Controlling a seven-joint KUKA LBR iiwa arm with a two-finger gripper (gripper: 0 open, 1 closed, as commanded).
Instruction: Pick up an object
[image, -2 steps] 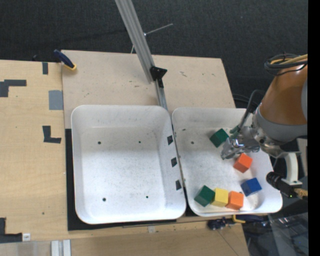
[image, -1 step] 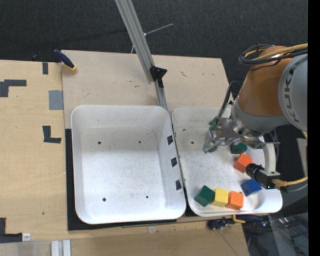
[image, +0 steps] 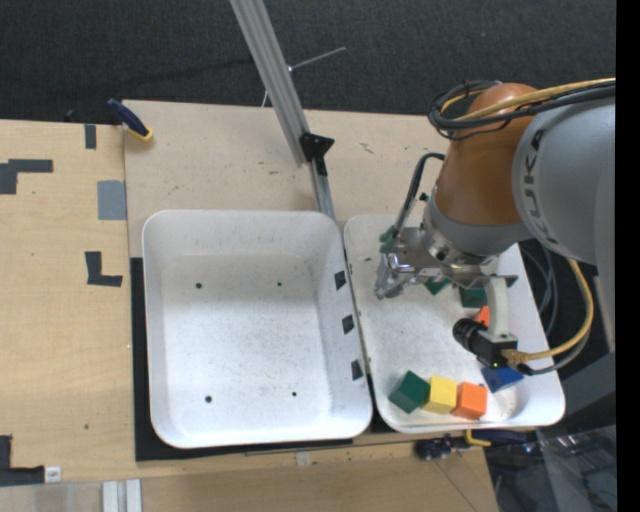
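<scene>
On the far left, my wooden table (image: 60, 330) carries scattered dark tape marks, and a small blue-and-yellow object (image: 131, 118) lies near its upper edge. Next comes the left shallow white plastic bin (image: 160, 330), whose speckled floor shows a few dark dots. A slanted grey metal pole (image: 280, 85) crosses above it and ends at a black bracket near the seam between the two bins. The right shallow white plastic bin (image: 372, 340) sits edge to edge with the left one. My claw (image: 392, 278) hangs over the upper left part of this right bin, under the grey and orange wrist; whether it is apart or together I cannot tell, as the view is too cluttered there. Near the bin's front edge, a dark green block (image: 408, 391), a yellow cube (image: 441, 394) and an orange cube (image: 470, 399) stand in a row, each touching the next. A blue block (image: 503, 377) lies just beyond the orange cube, towards the right rim. All four blocks sit well apart from my claw, with nothing seen gripped.
</scene>
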